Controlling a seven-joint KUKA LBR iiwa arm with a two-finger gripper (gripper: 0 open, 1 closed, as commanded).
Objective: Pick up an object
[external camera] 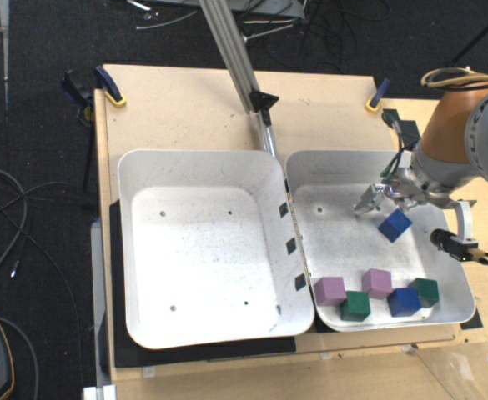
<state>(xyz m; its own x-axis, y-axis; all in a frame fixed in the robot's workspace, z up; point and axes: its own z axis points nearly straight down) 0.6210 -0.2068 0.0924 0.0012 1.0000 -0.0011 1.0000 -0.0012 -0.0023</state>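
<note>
Gripper (375,200) over the right bin (327,169)

Blue cube (394,225) sits just beside it, toward the near-right; fingers look spread with nothing between them, though it's blurry.

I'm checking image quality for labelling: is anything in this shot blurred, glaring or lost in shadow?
Camera view: lighting is even and the cubes are sharp, with the blue cube crisp below the claw; the right bin shows mild glare, and the floor around the bench is dark.

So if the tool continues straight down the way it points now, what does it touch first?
Most likely the blue cube, which sits just under the tool in the right bin. Depth is hard to judge from this slanted view, so it may meet the bin floor beside it.
</note>
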